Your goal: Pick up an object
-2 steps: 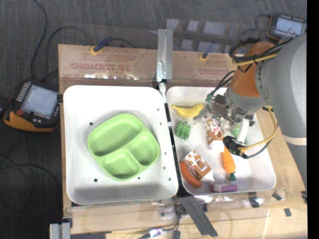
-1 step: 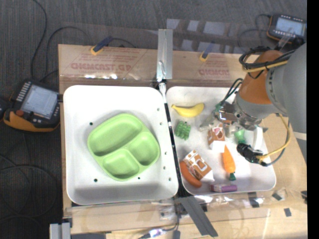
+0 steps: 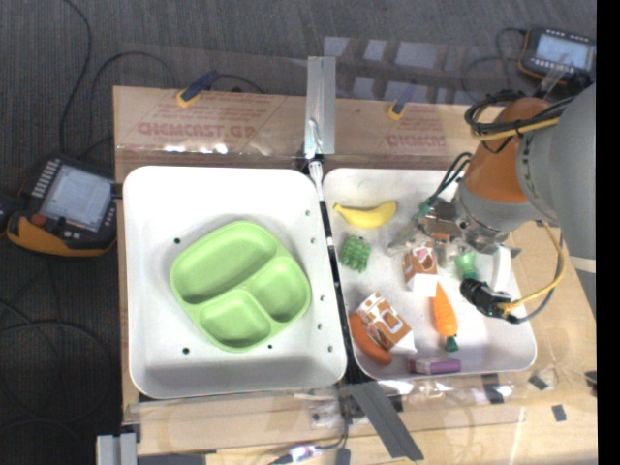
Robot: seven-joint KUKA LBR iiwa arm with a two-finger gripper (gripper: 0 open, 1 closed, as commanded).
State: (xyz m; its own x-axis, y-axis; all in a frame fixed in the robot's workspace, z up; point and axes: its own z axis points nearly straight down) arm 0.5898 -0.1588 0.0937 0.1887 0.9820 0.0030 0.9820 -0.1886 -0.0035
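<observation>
My gripper (image 3: pixel 423 242) is low over the middle of the right bin (image 3: pixel 518 352), reaching in from the right under the orange-banded wrist (image 3: pixel 499 168). Just below its tip lies a small brown and white block (image 3: pixel 419 263), touching or nearly touching it. A yellow banana (image 3: pixel 366 214) lies to the upper left and a small green toy (image 3: pixel 356 253) to the left. An orange carrot (image 3: pixel 444 316) lies below the gripper. A green piece (image 3: pixel 467 260) shows partly behind the wrist cabling.
A brown and white box (image 3: pixel 386 321) rests against a reddish-brown sausage shape (image 3: pixel 370 346) at the bin's lower left. A purple marker (image 3: pixel 433 365) lies along the front wall. The left bin (image 3: pixel 145 337) holds a green divided plate (image 3: pixel 240 284). A black cable (image 3: pixel 484 298) loops by the wrist.
</observation>
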